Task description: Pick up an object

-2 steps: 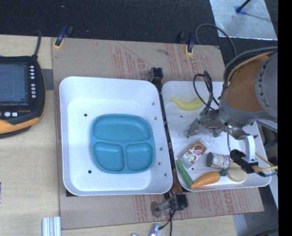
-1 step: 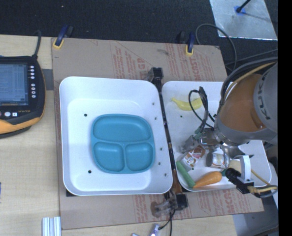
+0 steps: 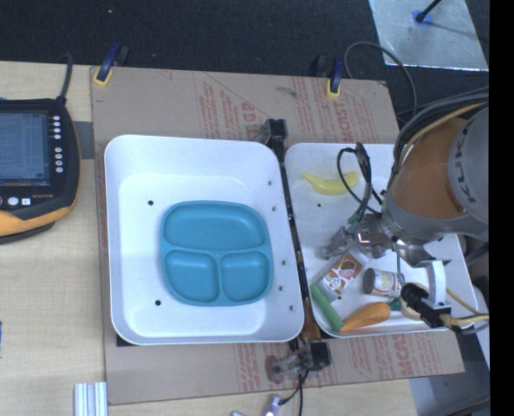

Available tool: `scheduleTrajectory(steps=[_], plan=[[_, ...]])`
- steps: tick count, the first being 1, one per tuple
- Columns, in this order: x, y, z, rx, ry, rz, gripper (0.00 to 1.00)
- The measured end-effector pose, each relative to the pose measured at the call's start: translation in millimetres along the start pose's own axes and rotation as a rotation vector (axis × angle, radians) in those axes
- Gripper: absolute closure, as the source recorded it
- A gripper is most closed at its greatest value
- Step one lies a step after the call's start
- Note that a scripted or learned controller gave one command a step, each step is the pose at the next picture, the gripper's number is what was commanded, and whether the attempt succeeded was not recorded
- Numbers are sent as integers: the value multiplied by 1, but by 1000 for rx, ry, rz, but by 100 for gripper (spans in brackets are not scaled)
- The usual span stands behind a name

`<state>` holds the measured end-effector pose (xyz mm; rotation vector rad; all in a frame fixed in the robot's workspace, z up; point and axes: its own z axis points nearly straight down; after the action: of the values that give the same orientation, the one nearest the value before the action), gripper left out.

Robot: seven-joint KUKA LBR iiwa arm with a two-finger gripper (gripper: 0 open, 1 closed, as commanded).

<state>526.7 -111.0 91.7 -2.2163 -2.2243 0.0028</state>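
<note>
Since the gripper (image 3: 354, 237), whose state cannot be told, hangs over the right bin (image 3: 302, 232), the small snack packet (image 3: 341, 276) just at its 7 o'clock is judged light, crinkly and slippery, best pinched across its narrow sides

Even overhead light, soft shadows, slightly blurry, white bins (image 3: 122, 232) glaring.

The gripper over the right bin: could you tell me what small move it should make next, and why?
Probably lower the gripper straight down toward the small brown packet, just below it in the view. Nothing shows in its grip, and the packet lies apart from the carrot.
</note>
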Motion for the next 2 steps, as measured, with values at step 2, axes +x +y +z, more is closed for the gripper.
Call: scheduleTrajectory(steps=[2], plan=[[18,130,-1,0,1,0,0]])
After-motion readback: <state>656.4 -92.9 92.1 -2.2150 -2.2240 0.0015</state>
